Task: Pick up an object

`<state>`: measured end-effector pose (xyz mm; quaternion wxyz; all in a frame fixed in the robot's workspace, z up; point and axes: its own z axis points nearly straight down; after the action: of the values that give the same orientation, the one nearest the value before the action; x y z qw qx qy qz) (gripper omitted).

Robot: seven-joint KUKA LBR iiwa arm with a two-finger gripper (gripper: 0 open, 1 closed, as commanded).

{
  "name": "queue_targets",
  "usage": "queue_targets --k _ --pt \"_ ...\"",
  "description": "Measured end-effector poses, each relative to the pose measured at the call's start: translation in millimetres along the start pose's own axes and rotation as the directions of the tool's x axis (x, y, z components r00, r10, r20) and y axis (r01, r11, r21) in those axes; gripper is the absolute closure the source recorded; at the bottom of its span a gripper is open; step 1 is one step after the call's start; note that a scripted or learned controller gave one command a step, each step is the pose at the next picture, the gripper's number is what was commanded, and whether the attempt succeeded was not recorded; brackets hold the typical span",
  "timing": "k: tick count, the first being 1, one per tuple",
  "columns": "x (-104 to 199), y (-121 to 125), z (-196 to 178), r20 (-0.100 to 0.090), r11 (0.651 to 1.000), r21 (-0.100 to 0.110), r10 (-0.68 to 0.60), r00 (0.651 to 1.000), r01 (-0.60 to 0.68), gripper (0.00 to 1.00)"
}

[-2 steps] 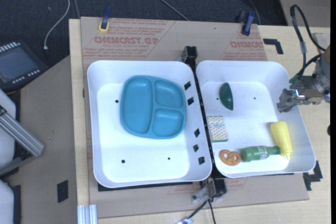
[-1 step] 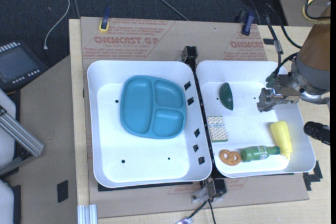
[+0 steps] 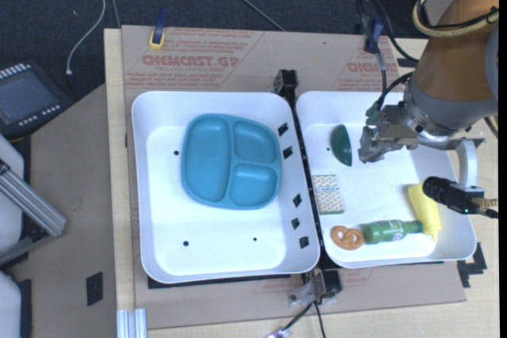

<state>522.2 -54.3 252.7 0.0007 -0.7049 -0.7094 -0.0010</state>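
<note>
My gripper (image 3: 371,152) hangs over the right bin (image 3: 388,111), just right of a dark green oval object (image 3: 341,144) lying on the bin floor. I cannot make out how the fingertips stand. In the lower part of that bin lie a patterned square packet (image 3: 327,193), a small pretzel (image 3: 345,237), a green bottle (image 3: 390,231) on its side and a yellow banana-like piece (image 3: 425,210). Nothing shows between the gripper's tips.
The left bin (image 3: 158,241) holds a blue divided plate (image 3: 230,161). A black clip divider (image 3: 287,83) runs between the two bins. The arm's orange and grey body (image 3: 459,67) covers the right bin's upper right corner. Cables lie on the dark floor behind the bench.
</note>
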Motion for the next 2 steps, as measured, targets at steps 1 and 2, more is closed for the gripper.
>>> queue_targets --k 1,2 --pt "49.5 23.8 16.7 0.001 1.000 0.000 0.001 1.000 -0.001 1.00" --pt "91.5 43.8 28.0 0.001 1.000 0.000 0.001 1.000 -0.001 1.00"
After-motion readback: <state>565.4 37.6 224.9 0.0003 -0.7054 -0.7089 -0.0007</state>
